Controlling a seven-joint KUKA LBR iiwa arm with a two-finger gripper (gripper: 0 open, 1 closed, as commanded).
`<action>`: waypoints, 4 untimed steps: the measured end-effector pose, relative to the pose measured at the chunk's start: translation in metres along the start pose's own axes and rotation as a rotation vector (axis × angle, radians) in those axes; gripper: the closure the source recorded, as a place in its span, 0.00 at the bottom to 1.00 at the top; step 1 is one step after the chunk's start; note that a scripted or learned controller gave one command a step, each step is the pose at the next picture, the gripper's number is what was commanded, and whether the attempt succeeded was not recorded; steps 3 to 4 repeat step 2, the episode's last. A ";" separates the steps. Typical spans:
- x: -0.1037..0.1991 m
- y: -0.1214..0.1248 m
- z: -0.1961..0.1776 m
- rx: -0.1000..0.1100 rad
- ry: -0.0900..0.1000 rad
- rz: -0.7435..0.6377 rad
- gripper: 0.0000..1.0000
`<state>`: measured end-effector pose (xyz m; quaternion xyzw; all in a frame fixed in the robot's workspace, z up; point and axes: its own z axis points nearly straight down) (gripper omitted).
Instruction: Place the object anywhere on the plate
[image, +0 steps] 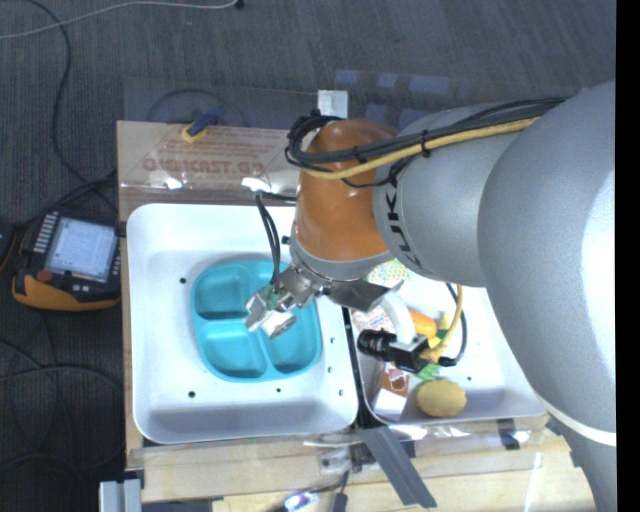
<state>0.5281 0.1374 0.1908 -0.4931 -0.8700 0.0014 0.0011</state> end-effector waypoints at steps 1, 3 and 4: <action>0.001 0.000 0.000 0.000 0.001 -0.001 0.00; -0.011 0.035 0.025 0.000 -0.003 -0.058 0.00; -0.011 0.035 0.025 0.000 -0.003 -0.058 0.00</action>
